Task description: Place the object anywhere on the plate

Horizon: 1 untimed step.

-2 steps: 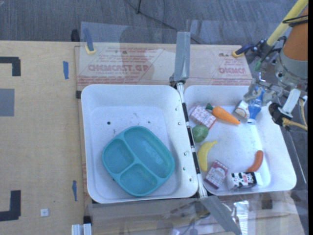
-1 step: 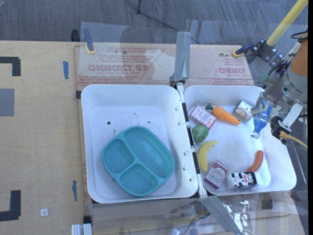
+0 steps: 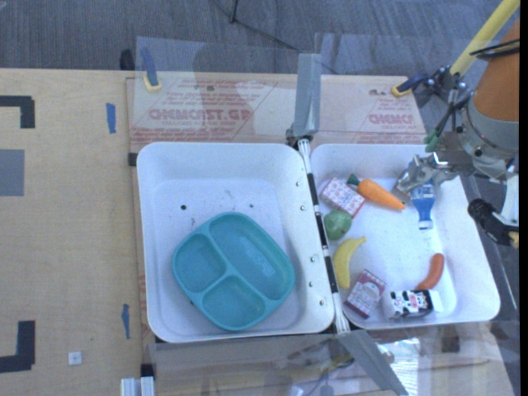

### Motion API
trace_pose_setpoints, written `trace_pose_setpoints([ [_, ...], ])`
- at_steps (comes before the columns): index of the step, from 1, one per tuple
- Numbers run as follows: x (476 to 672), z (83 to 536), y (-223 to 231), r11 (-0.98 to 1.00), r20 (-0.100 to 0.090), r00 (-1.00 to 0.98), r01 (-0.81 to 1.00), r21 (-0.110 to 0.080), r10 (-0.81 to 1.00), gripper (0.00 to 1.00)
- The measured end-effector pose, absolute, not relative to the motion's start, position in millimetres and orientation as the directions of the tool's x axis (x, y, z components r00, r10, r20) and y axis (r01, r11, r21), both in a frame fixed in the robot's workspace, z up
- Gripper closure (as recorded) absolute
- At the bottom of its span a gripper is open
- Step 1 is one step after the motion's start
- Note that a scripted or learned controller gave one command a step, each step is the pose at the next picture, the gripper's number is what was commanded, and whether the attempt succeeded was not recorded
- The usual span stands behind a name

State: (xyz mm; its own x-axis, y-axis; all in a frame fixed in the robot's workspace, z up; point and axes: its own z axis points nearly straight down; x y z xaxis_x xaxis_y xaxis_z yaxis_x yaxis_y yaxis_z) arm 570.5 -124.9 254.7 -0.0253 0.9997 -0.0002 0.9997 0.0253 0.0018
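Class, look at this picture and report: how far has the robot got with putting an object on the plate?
Nothing looks done: the teal plate in the left bin bears nothing. In progress: the hand hangs over the right bin, near the carrot and a blue item; whether it grips anything is unclear. Left: grasp an object, carry it across, set it on the plate.

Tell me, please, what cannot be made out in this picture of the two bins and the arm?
- Gripper: in the camera view, too small and blurred to tell its finger state.
- Arm: cut off by the right edge.
- Small carton: print too small to read.
- Green object: partly behind the bin wall; identity unclear.
- Teal plate: compartments unobstructed.
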Motion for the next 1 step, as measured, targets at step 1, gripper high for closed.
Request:
trace_pose_setpoints([
  [1, 570.2, 205.6, -41.1, -0.128, 0.001, 0.128, 0.992, -0.001, 0.992, 1.00],
])
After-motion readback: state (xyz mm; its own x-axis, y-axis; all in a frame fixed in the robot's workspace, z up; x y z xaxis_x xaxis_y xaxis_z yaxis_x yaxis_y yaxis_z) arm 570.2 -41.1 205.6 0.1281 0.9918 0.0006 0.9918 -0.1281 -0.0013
